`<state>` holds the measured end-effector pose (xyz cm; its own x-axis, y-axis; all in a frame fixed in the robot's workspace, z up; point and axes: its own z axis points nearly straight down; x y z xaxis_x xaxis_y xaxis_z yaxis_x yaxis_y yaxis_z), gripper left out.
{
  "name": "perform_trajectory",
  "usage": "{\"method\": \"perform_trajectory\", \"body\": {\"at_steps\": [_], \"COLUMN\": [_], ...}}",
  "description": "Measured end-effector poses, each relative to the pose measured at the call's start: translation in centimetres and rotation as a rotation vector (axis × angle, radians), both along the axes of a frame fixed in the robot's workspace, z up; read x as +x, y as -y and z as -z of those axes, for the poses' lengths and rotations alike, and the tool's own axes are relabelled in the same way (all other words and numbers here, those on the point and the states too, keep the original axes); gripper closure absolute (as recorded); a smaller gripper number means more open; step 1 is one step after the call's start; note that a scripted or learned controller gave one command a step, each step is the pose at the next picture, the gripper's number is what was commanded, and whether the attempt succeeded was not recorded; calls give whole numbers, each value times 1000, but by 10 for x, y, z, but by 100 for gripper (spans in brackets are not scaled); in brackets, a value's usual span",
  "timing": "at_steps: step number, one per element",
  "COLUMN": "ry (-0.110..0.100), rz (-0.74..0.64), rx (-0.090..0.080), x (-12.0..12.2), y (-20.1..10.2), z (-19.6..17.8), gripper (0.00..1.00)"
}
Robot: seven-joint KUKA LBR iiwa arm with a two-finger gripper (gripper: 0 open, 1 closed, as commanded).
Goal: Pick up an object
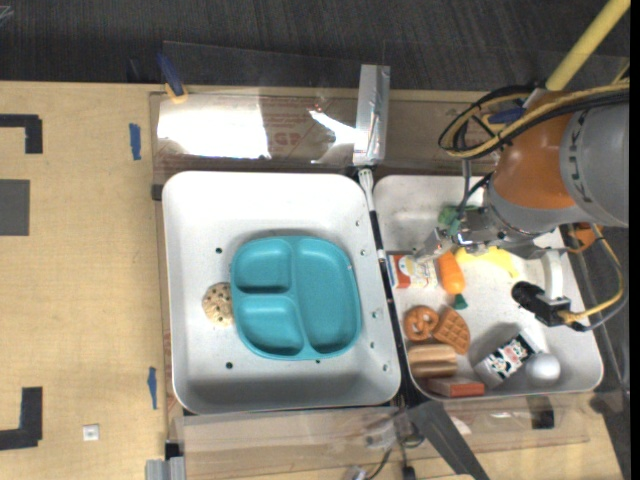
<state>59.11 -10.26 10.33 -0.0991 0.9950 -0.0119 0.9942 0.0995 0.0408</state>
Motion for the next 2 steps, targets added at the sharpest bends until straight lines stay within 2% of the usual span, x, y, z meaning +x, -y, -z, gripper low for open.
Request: {"method": "perform_trajectory", "body": {"at_steps": [1, 2], "ry": [1, -31], "rz": [0, 139], "rx": [2, 10], "x": [0, -17], "y": [-2, -18], "z": [-9, -132], "gripper": [100, 100]}}
